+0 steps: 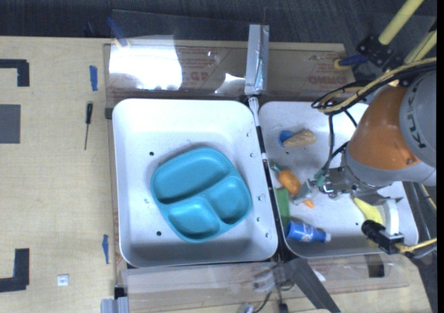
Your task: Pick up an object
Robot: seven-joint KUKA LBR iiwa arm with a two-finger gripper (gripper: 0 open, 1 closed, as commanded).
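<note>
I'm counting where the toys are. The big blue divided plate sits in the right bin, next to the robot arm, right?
Not quite. In the camera view the blue divided plate sits in the left bin. The robot arm reaches over the right bin.

My arm (399,131) is grey with a broad orange band above the wrist, and both bins, the left bin (132,166) and the right bin (340,232), are plain white. In the left one lies a turquoise-blue divided tray (200,192); in the right I see a tan piece with a blue end (297,139), an orange item (288,181), a green strip (282,206), a blue and white tube (306,233) and something yellow (370,209). The bench (48,187) is pale wood with black marks and small blue tape tabs.
</note>
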